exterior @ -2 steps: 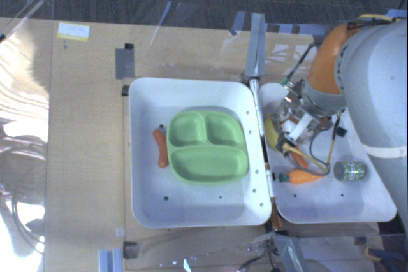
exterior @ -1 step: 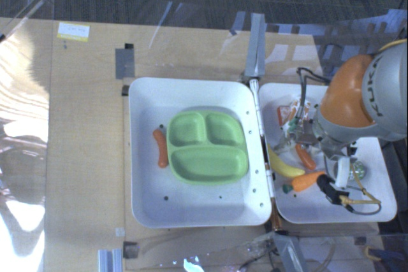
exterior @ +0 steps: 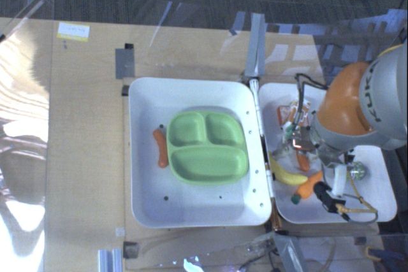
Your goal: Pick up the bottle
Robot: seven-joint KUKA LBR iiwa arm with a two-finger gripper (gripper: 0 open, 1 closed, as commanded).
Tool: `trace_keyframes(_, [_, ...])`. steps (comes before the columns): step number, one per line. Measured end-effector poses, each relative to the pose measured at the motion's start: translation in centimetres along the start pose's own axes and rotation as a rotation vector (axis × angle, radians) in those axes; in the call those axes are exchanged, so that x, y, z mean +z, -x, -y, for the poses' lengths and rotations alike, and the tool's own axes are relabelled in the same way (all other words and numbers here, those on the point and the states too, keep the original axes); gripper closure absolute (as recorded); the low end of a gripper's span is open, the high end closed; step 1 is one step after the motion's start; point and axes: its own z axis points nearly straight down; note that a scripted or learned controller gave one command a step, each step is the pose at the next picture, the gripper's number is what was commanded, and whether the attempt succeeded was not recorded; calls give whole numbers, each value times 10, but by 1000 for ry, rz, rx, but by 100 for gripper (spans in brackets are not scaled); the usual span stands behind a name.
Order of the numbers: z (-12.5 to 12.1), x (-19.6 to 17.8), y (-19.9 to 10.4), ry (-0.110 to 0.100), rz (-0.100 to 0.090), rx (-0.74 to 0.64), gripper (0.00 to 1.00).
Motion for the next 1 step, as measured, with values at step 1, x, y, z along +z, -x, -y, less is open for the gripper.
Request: trace_keyframes(1, [3,0,0,1,-1,-3,0])
